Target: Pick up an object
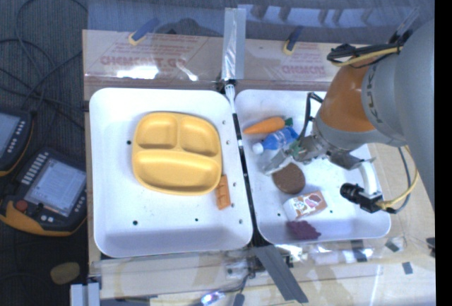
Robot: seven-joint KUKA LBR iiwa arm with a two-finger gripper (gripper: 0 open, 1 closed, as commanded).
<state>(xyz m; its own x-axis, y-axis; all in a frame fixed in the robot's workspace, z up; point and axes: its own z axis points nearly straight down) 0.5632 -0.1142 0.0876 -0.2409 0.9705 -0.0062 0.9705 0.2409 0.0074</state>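
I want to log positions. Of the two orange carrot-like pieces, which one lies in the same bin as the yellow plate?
The small orange piece beside the yellow plate in the left bin. The larger carrot lies in the right bin.

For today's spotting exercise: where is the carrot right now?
The carrot lies at the far end of the right bin, just beyond the plastic bottle.

Plastic bottle [277,144] partly under the arm [353,110]
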